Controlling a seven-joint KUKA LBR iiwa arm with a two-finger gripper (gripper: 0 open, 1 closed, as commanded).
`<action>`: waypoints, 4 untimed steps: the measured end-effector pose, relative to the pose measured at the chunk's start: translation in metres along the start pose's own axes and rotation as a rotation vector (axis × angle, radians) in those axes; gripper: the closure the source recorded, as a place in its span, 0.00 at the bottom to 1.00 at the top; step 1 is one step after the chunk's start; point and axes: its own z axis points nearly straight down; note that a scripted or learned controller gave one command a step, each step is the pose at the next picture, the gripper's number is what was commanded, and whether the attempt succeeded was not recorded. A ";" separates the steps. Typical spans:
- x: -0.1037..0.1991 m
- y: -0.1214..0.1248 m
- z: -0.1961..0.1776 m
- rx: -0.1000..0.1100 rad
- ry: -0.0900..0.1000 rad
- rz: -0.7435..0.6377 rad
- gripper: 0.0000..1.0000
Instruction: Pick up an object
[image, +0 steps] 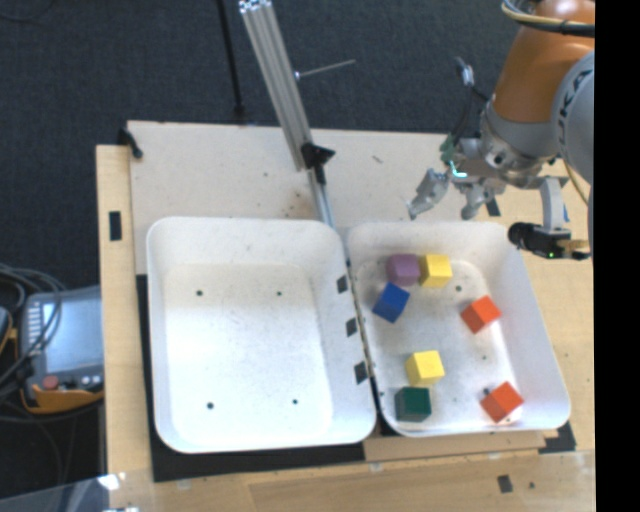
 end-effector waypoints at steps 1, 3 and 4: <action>-0.001 0.001 -0.003 -0.004 -0.003 -0.002 0.00; -0.008 -0.006 0.098 -0.001 -0.003 0.005 0.00; -0.020 -0.004 0.137 -0.012 -0.007 0.005 0.00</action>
